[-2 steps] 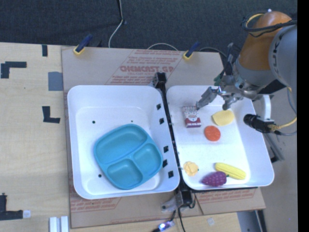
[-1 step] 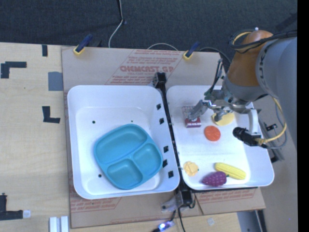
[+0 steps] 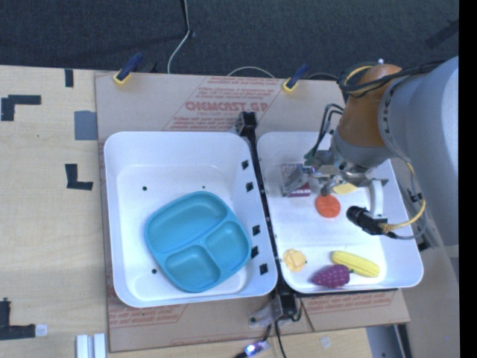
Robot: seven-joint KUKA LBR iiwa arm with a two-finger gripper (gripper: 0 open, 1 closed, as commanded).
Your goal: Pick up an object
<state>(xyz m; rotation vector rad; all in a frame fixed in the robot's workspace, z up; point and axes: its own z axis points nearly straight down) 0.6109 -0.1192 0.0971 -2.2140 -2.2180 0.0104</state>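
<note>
Your end effector [image 3: 297, 182] sits low in the right bin [image 3: 406, 274] — how far it's open, you cannot tell. The orange ball [image 3: 328, 206] lies just beside it, the arm reaching in from the right.

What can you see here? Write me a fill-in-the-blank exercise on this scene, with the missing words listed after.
1. The blue divided plate lies in the ____ bin.
2. The toy corn is coloured ____.
3. The purple grapes lie between the corn and a small ____ toy near the divider.
4. The gripper reaches into the ____ bin, near the orange ball.

Missing words: left; yellow; yellow; right
</note>
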